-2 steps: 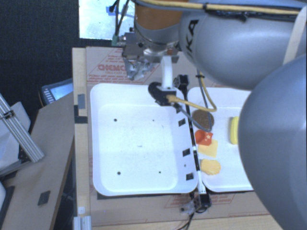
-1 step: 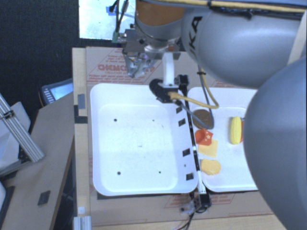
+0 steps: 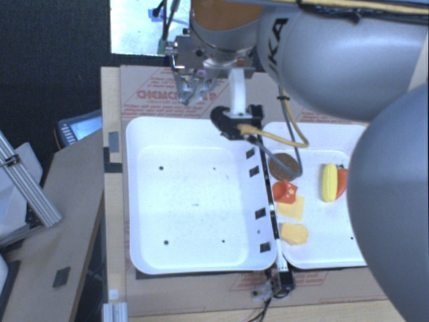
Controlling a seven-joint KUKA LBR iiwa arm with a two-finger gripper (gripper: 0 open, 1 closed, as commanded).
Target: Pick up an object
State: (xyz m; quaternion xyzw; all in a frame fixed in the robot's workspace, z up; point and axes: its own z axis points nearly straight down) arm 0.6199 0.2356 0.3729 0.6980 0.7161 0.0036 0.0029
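Note:
The right bin (image 3: pixel 315 260) holds several small objects. They are a brown round piece (image 3: pixel 285 165), a red piece (image 3: pixel 285 191), a pale yellow slab (image 3: pixel 292 208), an orange-yellow lump (image 3: pixel 294 233), a yellow oblong item (image 3: pixel 328 182) and a red-orange item (image 3: pixel 342 182) beside it. My gripper (image 3: pixel 193 94) hangs high over the back rim of the left bin (image 3: pixel 144 180), well away from all of these objects. Nothing shows in its grasp. The big grey arm hides the right part of the right bin.
A black fitting (image 3: pixel 231 123) on a white post (image 3: pixel 237 96) sits at the back of the divider between the bins, with a yellow cable (image 3: pixel 281 139) running from it. Cardboard lies under both bins. A metal rail (image 3: pixel 27 180) stands at the far left.

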